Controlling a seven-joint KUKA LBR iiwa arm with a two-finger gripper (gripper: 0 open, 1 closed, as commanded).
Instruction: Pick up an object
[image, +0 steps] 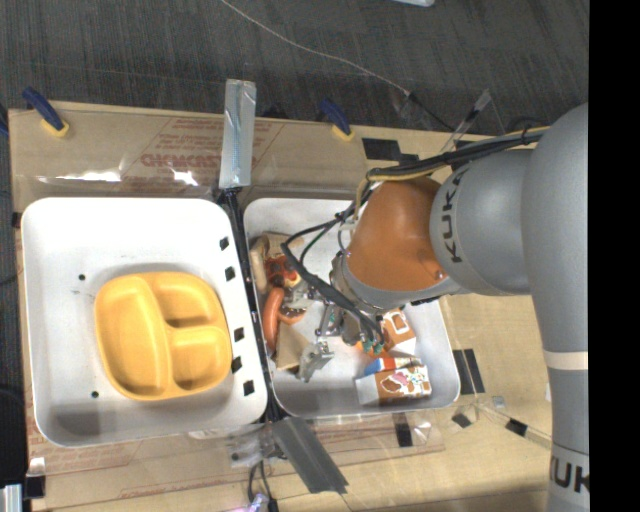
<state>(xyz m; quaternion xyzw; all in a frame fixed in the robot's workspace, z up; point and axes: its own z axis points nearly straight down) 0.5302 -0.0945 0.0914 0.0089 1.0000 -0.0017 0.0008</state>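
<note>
The right bin (300, 215) holds a pile of small items: an orange sausage-shaped piece (271, 316) by its left wall, a brown and red jumble (283, 277) above it, and a printed carton (396, 383) at the lower right. My gripper (318, 358) hangs low over the bin's lower middle, under the orange wrist band (395, 240). Its metal fingers point down-left toward a tan piece (291, 348). The wrist and cables hide much of the bin's centre.
The left bin (50, 250) holds a yellow divided tray (160, 333). A grey taped strip (237, 135) runs along the divider between the bins. The grey arm (520, 220) covers the right side of the bench.
</note>
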